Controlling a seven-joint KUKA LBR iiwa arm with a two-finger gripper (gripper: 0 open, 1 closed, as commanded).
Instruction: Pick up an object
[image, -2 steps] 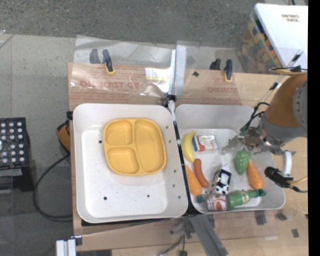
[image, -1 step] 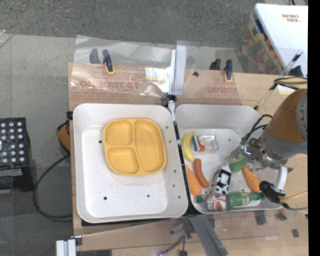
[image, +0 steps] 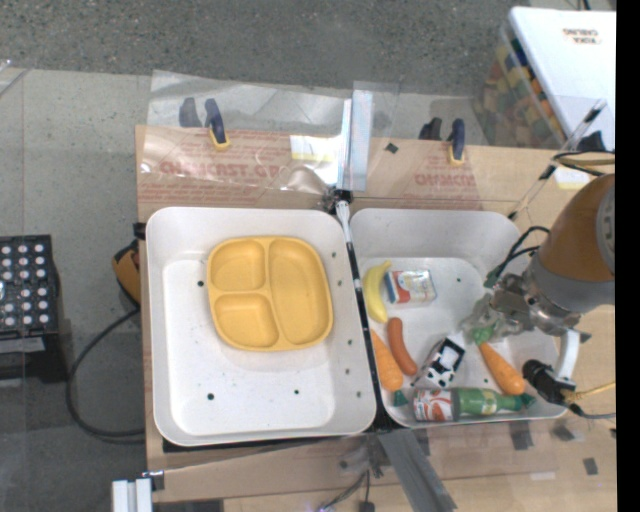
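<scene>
A grey KUKA arm (image: 580, 250) with an orange band reaches in from the right over a bench holding two shallow white bins side by side. The left bin (image: 190, 400) carries a yellow divided plate (image: 270, 292), lying flat near its upper middle. The right bin (image: 440, 235) holds the candidates for the pick: a green bottle with a red label (image: 470, 404) lying along the near wall, a banana (image: 375, 292) against the left wall, a small carton (image: 411, 286) just beside it, a red sausage (image: 401, 345), one carrot (image: 387, 363) touching the left wall near the sausage, a black-and-white toy (image: 441, 362), and a second carrot (image: 501, 369) towards the right.

The gripper (image: 497, 318) hangs low over the right side of that bin, just above and to the left of the second carrot. Something green seems to sit at its tip, though the slanted view is too poor to say what, and whether the pincer is spread or pressed together cannot be told from here.

The risk is plain: the items lie crowded, so a descent slightly off line could strike the carrot or nudge the toy rather than bracket either, and a rounded, tapering carrot could squirt out of a closing pinch. The nearby bin wall could also block the gripper on that side.
</scene>
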